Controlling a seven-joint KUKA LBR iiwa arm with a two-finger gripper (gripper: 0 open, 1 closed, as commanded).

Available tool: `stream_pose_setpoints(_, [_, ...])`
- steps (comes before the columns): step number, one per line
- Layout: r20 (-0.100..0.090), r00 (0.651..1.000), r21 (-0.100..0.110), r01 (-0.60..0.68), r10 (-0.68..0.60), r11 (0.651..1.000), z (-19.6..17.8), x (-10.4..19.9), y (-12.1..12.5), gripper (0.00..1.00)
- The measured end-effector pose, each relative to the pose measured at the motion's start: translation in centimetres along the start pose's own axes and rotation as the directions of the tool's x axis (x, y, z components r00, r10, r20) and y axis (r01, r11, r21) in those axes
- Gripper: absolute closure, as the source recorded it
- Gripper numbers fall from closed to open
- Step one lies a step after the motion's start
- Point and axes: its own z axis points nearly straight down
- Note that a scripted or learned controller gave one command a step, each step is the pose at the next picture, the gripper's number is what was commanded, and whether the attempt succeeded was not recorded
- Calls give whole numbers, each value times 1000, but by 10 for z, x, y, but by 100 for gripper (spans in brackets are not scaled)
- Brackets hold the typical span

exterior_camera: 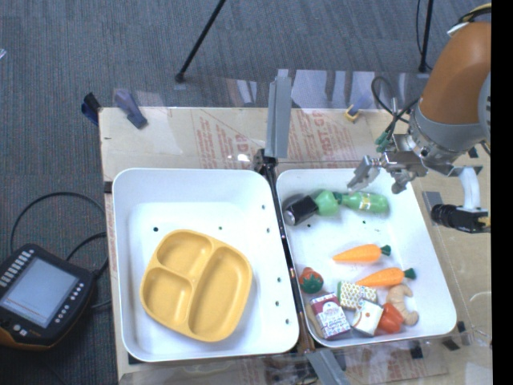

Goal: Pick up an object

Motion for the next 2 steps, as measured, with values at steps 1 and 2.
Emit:
stream_pose_setpoints(1, [-3, 996, 7, 90, -90, 996, 82, -34, -90, 0])
stream_pose_setpoints(2, [-1, 969, -1, 248, -248, 969, 170, -34, -74, 0])
